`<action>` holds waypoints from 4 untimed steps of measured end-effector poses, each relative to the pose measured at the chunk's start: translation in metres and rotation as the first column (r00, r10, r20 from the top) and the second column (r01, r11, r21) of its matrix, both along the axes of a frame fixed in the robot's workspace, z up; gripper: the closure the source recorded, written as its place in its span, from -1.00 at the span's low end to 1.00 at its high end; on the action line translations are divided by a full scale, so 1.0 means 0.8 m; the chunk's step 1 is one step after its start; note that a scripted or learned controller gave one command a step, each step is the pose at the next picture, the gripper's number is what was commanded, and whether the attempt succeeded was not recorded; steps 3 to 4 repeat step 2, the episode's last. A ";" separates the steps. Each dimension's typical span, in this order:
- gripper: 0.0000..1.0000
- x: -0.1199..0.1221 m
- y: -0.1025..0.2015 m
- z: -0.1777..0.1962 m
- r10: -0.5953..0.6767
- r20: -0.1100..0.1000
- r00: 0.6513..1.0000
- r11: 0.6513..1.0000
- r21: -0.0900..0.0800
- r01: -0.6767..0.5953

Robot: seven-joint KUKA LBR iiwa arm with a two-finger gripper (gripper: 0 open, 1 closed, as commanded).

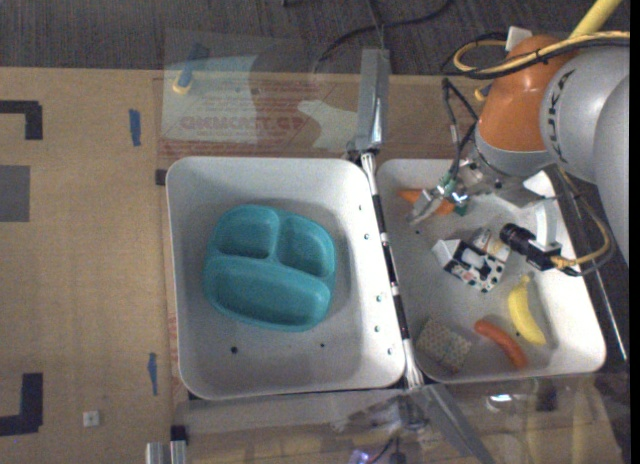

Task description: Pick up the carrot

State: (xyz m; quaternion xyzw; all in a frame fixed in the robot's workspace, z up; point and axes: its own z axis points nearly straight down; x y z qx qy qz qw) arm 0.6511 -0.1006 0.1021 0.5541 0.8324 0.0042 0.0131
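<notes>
Lighting: even, moderately bright, from overhead. Shadows: soft and short; a faint one under the tray (268,266), well left of the tool (443,202); a darker patch under the arm (560,102), just right of the tool. Glare: white bins (280,372) near blown out on the rims; pale sheen on the clear sheet (240,102) up-left of the tool. Focus: generally soft; small items below the tool lack fine detail. Tool itself blurred, outline indistinct. Floor (150,2) beyond the tabletop (70,282) dim. Slight colour noise throughout.
</notes>
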 end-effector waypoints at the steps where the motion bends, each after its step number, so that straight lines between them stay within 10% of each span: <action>1: 1.00 -0.001 0.000 0.009 0.000 -0.003 1.000 1.000 -0.001 0.000; 2: 1.00 0.021 0.088 0.104 -0.093 -0.024 0.995 0.996 0.007 0.093; 4: 1.00 0.021 0.088 0.104 -0.093 -0.024 0.995 0.996 0.007 0.093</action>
